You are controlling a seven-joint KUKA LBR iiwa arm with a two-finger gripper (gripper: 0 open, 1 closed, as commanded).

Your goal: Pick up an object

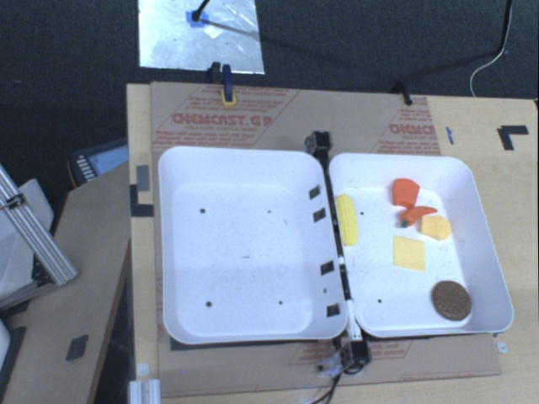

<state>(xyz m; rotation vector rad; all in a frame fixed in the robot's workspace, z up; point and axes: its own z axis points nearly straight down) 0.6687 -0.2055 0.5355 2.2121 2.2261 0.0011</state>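
In right bin (487, 241), six items:
- yellow corn cob (346, 219), lengthwise along left wall, just beside divider
- orange piece (404, 192), near far wall
- small orange carrot-like piece (415, 215), just below it
- yellow-orange block (435, 227), touching or just beside carrot piece; cannot tell which
- flat yellow square (410, 253), mid-floor, open floor on all sides
- brown disc (451, 300), near front right corner

Left bin (166, 251): open white floor.

Pincer state: cannot tell.

Open room between cookie (451, 300) and corn (346, 219)
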